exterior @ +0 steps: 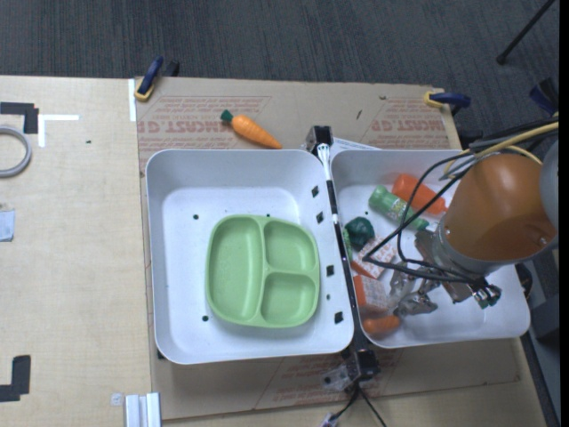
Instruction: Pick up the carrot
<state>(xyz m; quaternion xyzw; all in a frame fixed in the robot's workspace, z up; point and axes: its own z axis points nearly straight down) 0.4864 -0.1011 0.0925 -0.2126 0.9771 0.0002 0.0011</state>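
While fingers' state unclear, carrot (pixel 252 130) on brown cardboard (pixel 293 114), beyond the bins.

Bench (pixel 71 283), 2 bins (pixel 169 265), carrot (pixel 252 129)

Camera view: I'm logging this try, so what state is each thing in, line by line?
carrot: lying on the cardboard outside the bins, behind the left bin, untouched.
green plate: flat in the left bin, compartments bare.
right bin: holds a clutter of small items.
green bottle: lying on its side in the right bin.
pincer: low over the right bin's clutter, far from the carrot.
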